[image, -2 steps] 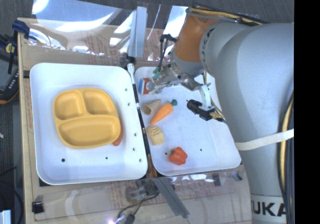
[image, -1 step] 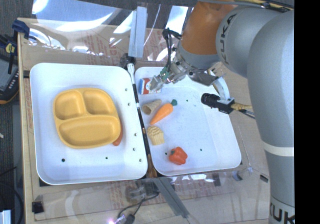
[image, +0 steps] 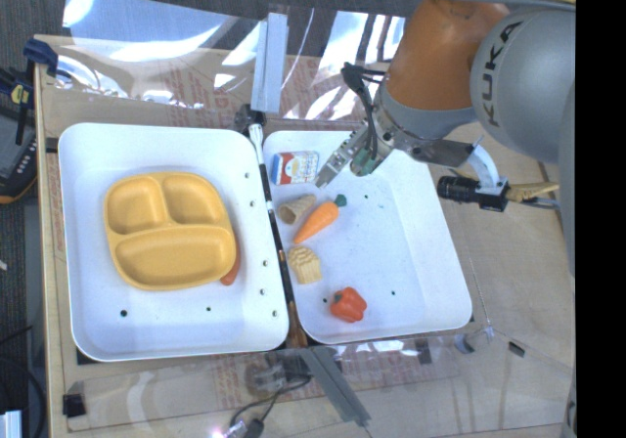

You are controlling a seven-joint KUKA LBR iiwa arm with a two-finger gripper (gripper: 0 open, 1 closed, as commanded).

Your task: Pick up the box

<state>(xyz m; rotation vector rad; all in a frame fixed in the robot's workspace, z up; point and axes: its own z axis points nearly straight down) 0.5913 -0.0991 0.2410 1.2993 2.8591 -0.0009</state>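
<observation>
The box (image: pixel 292 168) lies at the right bin's (image: pixel 430 260) far left corner, the gripper (image: pixel 342 161) just beside it with jaws slightly parted on nothing, while carrot (image: pixel 317 221), cone (image: pixel 295 208) and pepper (image: pixel 347 304) sit nearer.

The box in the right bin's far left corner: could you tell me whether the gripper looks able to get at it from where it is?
Probably yes: the gripper hangs just right of the box, whose top lies uncovered; the carrot sits nearer the camera.
</observation>
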